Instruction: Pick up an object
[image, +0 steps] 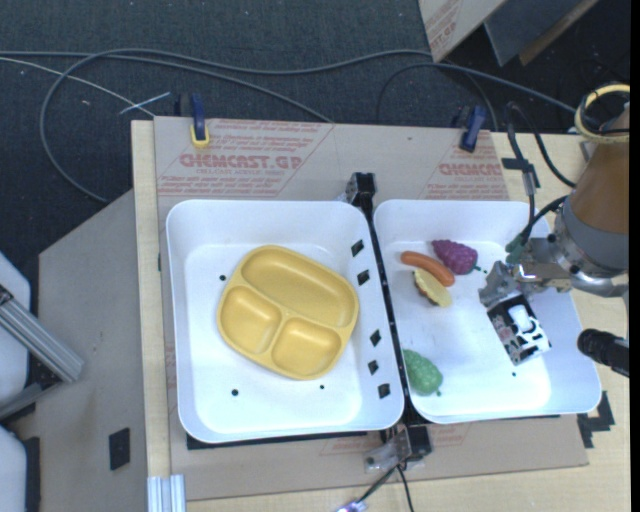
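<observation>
The right bin (560, 390) holds a purple grape bunch (456, 255), an orange-red sausage-like piece (428, 267), a yellow and brown food piece (433, 290) and a green leafy piece (422, 372). My gripper (518, 330) hangs over the right half of this bin, right of the food pieces and apart from them. Its black and white body points down toward the bin floor. Nothing is seen between its fingers.
The left bin (190, 330) holds a yellow three-compartment plate (288, 312). Black clips run along the divider (372, 300) between the bins. Cables trail across the dark floor behind the bench, and cardboard lies under both bins.
</observation>
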